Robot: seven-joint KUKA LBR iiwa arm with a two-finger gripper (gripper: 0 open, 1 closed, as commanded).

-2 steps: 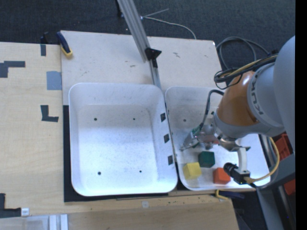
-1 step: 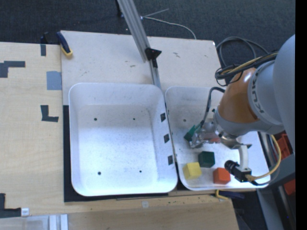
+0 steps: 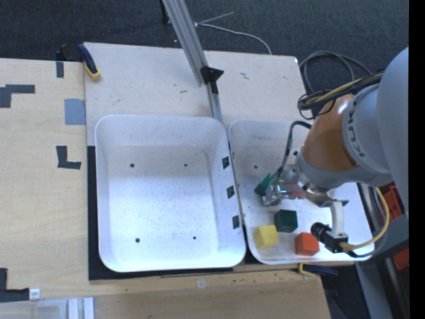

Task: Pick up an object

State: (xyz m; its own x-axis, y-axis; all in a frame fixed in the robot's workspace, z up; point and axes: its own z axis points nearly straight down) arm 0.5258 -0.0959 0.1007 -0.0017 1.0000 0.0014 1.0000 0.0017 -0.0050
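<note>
Gripper (image 3: 272, 193) low in right bin (image 3: 252, 138), beside green block (image 3: 286, 220).

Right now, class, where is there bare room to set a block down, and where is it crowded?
The left bin has bare floor from wall to wall. The right bin is free only at its far end; nearer, the gripper, green block, yellow block and orange block crowd it.

Pale wooden bench (image 3: 40, 198), dark floor (image 3: 299, 12)

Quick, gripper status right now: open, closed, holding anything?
Gripper: cannot be told. It is low in the right bin, right at a green object, but no grasp is visible.
</note>
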